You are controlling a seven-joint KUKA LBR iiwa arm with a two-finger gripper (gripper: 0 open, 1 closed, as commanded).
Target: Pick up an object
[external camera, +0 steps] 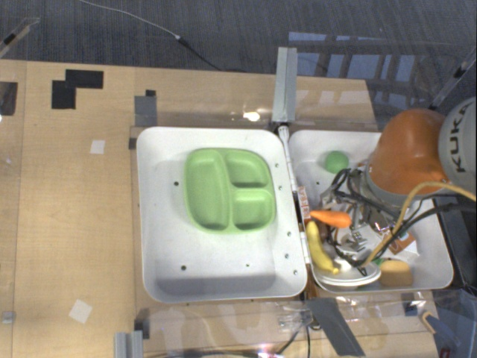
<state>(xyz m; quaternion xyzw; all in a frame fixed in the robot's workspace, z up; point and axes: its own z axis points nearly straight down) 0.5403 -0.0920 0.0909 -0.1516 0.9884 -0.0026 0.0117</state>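
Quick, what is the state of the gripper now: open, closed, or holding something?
Gripper: cannot be told; it is low in the right bin over the banana and carrot.

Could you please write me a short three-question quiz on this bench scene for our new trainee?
1. True or false: the green divided tray lies in the left bin.
2. Which thing lies closest to the divider between the bins? A) the banana B) the green ball C) the tan object
3. Fill in: the carrot lies just above the ____ in the camera view.

Key
1. True; the tray has three compartments and sits mid-bin.
2. A; the banana lies along the right bin's left wall.
3. Banana; the gripper works down among these items beside them.
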